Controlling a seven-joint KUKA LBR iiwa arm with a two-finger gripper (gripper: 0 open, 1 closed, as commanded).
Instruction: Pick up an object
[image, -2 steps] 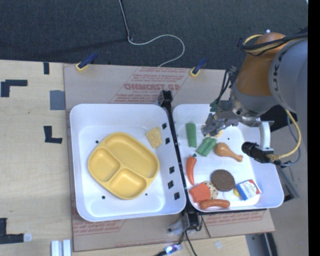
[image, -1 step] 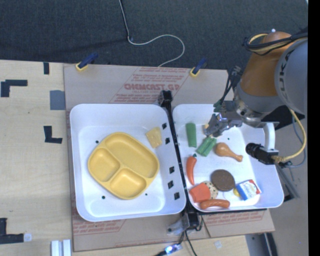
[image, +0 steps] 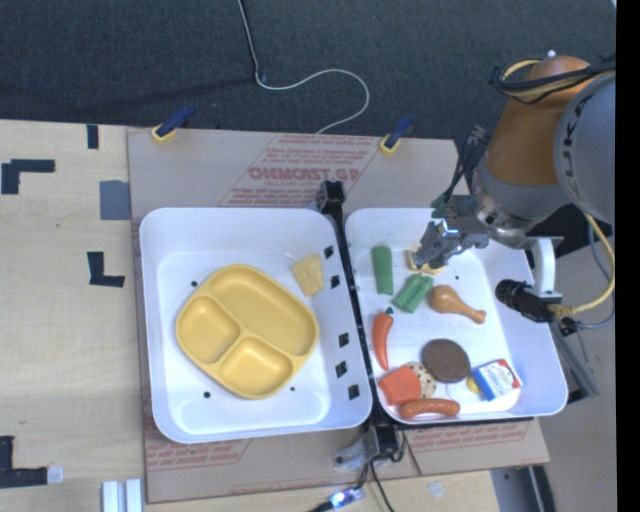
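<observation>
The pincer (image: 432, 252) hangs just above the green pepper (image: 411, 293); I cannot tell its state. It may slip against the crowded chicken leg (image: 459, 301).

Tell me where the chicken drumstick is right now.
The chicken drumstick lies in the right bin, toward its middle, just right of the green pepper and above the round brown patty.

the gripper (image: 434, 255) hangs low in the right bin (image: 545, 350) over what may be a small yellow piece (image: 413, 260), near a green stick (image: 382, 270), a drumstick (image: 457, 301) and a chili (image: 382, 340), while the left bin (image: 160, 260) holds a yellow tray (image: 246, 330) and cheese (image: 308, 274).
</observation>
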